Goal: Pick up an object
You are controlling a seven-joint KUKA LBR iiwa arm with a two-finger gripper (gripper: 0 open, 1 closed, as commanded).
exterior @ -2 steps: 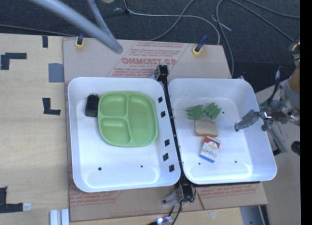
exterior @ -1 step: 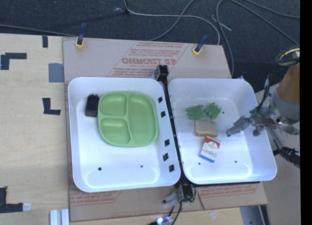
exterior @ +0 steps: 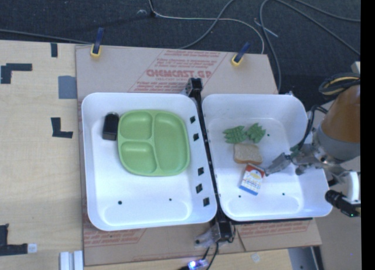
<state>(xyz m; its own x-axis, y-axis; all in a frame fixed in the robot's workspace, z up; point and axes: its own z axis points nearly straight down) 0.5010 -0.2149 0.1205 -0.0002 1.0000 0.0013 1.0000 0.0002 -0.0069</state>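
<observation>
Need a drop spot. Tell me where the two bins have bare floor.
Left bin: a wide bare strip in front of the green plate. Right bin: bare along the near wall, in front of the small carton. Crowded mid-right, where green leaves, bread slice, carton and pincer cluster.

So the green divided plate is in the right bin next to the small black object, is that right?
Not quite. The camera view shows the green divided plate in the left bin, not the right one. It does lie next to the small black object.

Green plate (exterior: pixel 154 143), black block (exterior: pixel 110 126), white bins (exterior: pixel 146 213), tan bread (exterior: pixel 247 153).
</observation>
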